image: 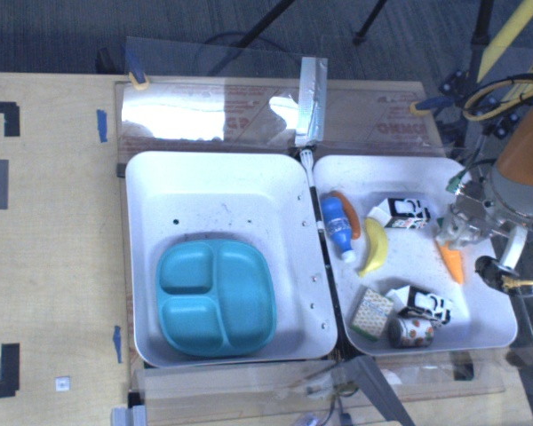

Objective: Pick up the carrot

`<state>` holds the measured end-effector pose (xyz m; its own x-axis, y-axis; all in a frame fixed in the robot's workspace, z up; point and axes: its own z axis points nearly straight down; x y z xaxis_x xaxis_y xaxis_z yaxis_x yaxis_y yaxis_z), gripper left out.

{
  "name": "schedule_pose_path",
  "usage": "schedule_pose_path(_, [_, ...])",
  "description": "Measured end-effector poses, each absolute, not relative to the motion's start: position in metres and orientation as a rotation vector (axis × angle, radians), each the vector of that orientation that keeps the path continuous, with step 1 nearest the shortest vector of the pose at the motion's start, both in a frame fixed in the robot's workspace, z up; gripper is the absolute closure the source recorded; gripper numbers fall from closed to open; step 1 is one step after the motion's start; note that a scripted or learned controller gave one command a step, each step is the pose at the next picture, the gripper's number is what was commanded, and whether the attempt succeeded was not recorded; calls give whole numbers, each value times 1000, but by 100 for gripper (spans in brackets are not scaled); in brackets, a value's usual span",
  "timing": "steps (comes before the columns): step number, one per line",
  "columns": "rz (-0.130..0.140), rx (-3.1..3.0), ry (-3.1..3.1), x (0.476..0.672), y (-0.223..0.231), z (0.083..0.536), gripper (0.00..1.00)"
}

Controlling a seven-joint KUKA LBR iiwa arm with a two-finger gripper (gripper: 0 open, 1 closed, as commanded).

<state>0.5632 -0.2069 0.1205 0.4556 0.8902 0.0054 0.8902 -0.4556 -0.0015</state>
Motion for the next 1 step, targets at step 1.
schedule_pose_path(1, [-11,-2670,-1638,564,-204,121,0])
